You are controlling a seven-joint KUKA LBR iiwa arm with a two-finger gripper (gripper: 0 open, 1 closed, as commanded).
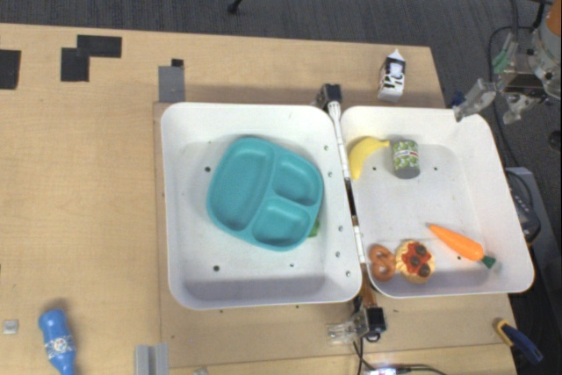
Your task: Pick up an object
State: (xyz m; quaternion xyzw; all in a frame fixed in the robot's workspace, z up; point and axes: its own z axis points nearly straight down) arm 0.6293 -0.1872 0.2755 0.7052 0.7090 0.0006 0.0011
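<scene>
**Five light toys in right bin; nothing held**

Nearest: pizza (414,262) and pretzel (381,260), flat, awkward to pinch. Carrot (458,243): stiff, slim, probably light; pinch across its middle. Farther: can (405,158), banana (363,154). Gripper (481,97) at far corner; fingers' spread unreadable.

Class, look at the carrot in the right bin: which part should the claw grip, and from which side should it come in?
Grip the carrot near the middle of its orange body, coming straight down from above. It lies flat on the right bin floor, slanting from upper left to its green tip at lower right, so the fingers should probably close across that slant. It has free space around it, apart from the pizza toy.
</scene>
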